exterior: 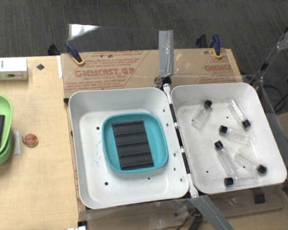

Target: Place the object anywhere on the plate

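Observation:
A teal square plate (109, 131) lies in the left white bin (84, 111), with a dark ribbed insert (132, 144) on its middle. In the right white bin (262, 123) lie several clear plastic vials with black caps: one at the upper left (201, 114), one at the upper right (239, 114), others lower down (222, 153) and at the bin's lower right (249, 162).
A brown cardboard sheet (111, 70) held by blue-and-yellow clamps (73, 54) lies behind the bins. On the wooden bench at left stand a green tray (1, 109), a small copper disc (30, 140) and a white box (5, 69).

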### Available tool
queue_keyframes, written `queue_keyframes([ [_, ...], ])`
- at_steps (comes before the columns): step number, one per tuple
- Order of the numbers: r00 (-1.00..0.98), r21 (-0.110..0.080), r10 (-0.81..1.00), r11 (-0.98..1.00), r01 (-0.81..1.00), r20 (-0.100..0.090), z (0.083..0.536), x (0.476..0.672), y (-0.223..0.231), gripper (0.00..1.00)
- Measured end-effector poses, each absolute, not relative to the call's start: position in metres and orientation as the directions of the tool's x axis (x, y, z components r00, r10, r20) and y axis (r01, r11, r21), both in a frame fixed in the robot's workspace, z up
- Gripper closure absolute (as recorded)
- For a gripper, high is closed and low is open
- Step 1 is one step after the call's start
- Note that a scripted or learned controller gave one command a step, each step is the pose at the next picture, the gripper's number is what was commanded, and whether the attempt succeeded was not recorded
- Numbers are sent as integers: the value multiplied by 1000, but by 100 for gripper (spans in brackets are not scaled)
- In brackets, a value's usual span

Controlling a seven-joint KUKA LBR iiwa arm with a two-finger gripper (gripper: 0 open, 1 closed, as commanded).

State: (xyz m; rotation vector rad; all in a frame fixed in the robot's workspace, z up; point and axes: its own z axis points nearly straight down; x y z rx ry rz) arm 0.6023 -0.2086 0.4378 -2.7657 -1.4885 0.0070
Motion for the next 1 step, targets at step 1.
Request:
queue_keyframes([
  [1,551,-3,835,-551,835,-4,438,602,-209,0],
])
